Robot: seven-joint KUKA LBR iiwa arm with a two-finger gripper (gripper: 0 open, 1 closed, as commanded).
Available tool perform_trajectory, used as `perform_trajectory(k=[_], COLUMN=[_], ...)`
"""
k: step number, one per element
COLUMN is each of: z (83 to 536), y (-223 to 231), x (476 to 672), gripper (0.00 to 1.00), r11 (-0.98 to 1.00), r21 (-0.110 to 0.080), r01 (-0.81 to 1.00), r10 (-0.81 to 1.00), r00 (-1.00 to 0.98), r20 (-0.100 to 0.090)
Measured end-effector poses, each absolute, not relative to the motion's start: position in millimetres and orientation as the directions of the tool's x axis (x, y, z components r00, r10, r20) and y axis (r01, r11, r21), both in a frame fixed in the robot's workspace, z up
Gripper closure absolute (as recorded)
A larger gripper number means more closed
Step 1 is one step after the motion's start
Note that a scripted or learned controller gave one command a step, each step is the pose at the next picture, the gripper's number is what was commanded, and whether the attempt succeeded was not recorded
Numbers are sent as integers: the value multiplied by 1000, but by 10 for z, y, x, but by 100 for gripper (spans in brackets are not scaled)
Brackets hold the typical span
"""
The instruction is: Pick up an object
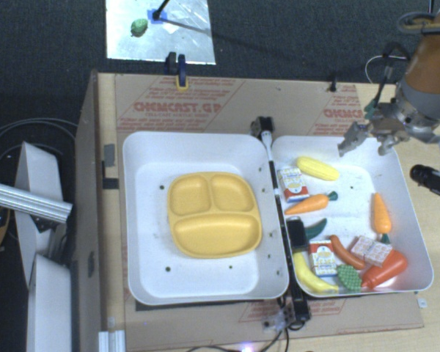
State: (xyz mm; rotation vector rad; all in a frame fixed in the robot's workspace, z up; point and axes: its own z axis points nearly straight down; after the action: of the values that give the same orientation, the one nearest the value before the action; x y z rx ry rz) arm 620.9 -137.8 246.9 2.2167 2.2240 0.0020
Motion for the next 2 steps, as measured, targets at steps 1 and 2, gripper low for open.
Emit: perform_trajectory(k=[1, 2], z=[1761, 842], y=[-1431, -1488], x=[5673, 4985], gripper=[0, 0], r11=[1, 1], r21=[-1, 0], r01=[1000, 1000], r10=[1000, 1000], r00=[-1, -1], r20=[0, 0])
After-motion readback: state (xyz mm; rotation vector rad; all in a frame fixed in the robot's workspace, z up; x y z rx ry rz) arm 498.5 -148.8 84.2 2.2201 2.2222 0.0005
